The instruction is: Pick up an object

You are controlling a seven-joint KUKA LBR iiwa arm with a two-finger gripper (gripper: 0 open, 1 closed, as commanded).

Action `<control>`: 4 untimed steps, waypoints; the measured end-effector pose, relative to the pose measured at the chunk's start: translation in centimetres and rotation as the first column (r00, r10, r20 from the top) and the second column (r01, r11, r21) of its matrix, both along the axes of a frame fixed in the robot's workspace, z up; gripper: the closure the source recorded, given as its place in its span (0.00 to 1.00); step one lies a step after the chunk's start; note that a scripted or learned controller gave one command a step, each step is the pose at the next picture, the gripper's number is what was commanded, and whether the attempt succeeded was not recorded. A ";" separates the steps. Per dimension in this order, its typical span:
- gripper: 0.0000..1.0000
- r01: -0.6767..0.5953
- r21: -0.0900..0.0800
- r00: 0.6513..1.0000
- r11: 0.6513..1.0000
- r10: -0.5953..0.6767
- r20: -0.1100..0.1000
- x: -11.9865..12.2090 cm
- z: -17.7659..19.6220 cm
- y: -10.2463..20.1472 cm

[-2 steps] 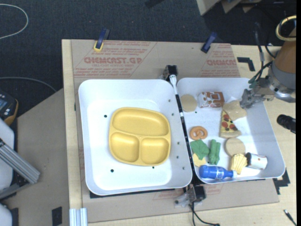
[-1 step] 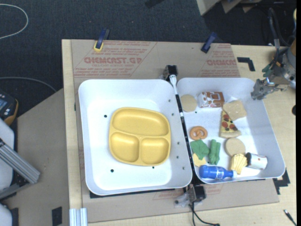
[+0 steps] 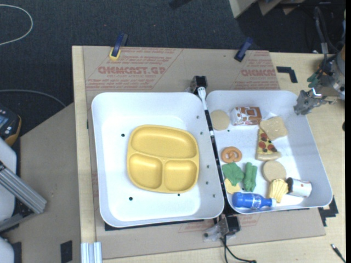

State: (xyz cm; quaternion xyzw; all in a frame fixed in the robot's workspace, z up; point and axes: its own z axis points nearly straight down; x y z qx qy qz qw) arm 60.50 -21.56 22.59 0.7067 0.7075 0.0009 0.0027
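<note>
While the gripper (image 3: 303,104) hangs at the right bin's (image 3: 321,163) far right rim, holding nothing, whether it is open or shut cannot be told. Camera view: toy foods crowd the right bin; the left bin (image 3: 107,163) holds a yellow divided plate (image 3: 162,158). A sound pick would target the pizza slice (image 3: 267,145), well apart from the rim, descending squarely over it.
</note>
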 end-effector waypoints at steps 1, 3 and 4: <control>1.00 -0.003 0.005 1.000 1.000 0.003 -0.008 -1.3 -0.6 5.3; 1.00 -0.004 0.005 1.000 1.000 0.004 -0.008 -1.0 -0.7 14.9; 1.00 -0.006 0.007 1.000 1.000 0.006 -0.008 -2.0 -0.1 21.3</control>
